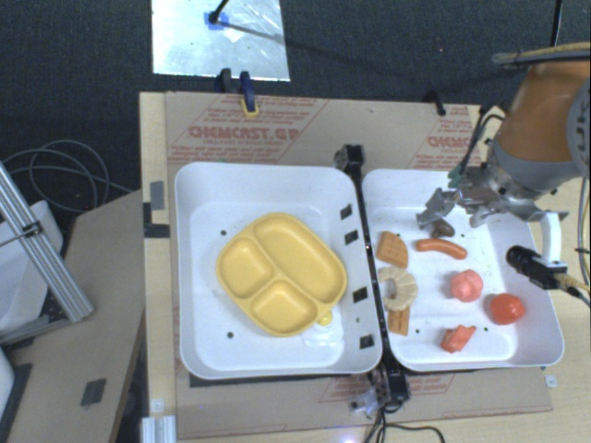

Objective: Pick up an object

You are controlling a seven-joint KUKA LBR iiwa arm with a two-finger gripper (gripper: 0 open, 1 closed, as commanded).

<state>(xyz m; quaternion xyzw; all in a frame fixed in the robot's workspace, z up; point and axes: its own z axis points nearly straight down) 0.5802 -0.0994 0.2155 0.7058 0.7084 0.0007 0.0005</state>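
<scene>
Camera view: gripper (440, 216) low in right bin (540, 335), fingers spread, apparently empty. Sausage (441, 246) lies just below it, waffle piece (391, 248) beside. We'd centre over the sausage, then descend and close.

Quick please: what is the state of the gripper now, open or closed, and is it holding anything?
Gripper: low in the right bin, just above the sausage; open or closed cannot be told, and nothing is seen held.

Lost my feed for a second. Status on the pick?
Claw low over right bin, nothing between its fingers. Sausage just below it, untouched. Brown piece beside the sausage.
</scene>
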